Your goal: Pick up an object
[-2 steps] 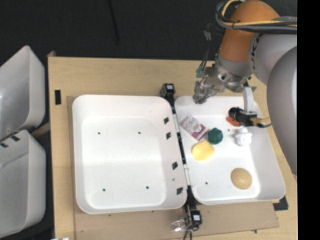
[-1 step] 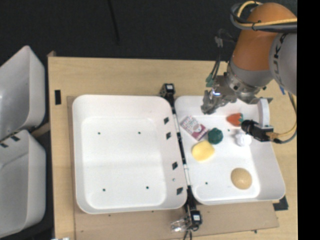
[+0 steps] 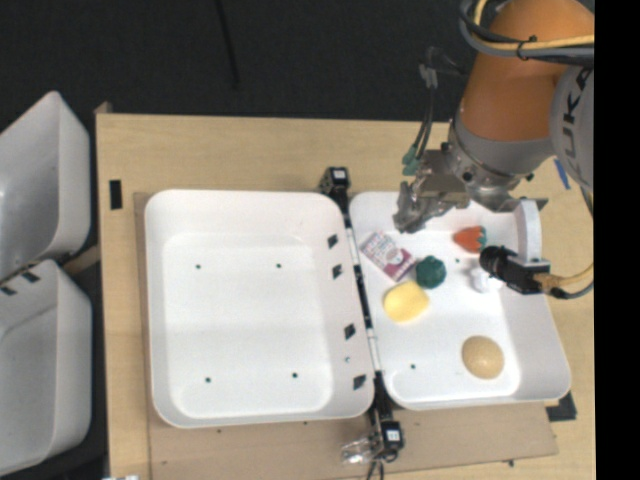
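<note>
The pincer [image 3: 410, 216] is seen low over the right bin [image 3: 530, 368], near its far left corner; whether its fingers are open or closed cannot be told. Nothing is seen gripped. A pink packet [image 3: 385, 253], green object [image 3: 431, 272], yellow object [image 3: 406, 302] and tan ball [image 3: 483, 357] lie in that bin. An orange object [image 3: 468, 238] is partly hidden.

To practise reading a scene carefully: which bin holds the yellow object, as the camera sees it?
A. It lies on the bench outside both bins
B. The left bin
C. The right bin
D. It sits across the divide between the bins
C: the yellow object lies wholly inside the right bin, beside the green object and clear of the divide.
</note>
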